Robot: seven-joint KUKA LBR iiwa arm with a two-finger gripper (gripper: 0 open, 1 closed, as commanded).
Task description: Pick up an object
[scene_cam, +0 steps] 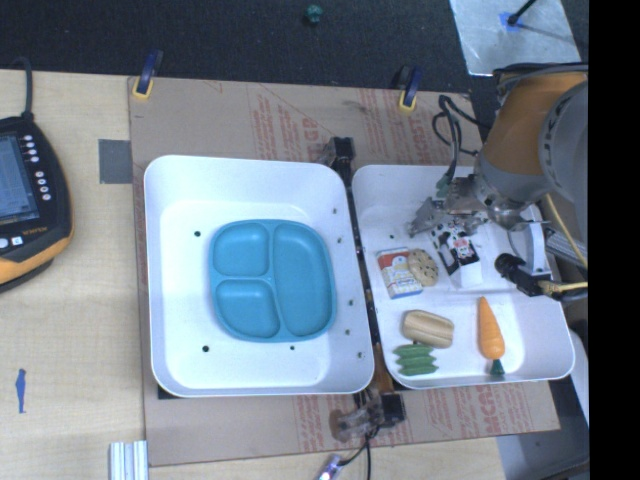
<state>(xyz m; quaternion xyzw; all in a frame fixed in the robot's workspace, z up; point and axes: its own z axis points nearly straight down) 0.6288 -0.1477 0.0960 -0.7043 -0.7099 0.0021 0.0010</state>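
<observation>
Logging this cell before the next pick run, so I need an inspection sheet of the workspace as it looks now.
Surface: bench with brown board, clamped at back edge; left bin and right bin side by side.
Job's things: right bin holds cookie packet, bread roll, green pea pod, carrot.
Clutter: blue divided plate in left bin.
Grippers: gripper low over right bin's back part; nothing visibly held; finger state unclear.
Cables: black cables by the arm's wrist.
Surroundings: teach pendant at left, dark floor behind.
</observation>
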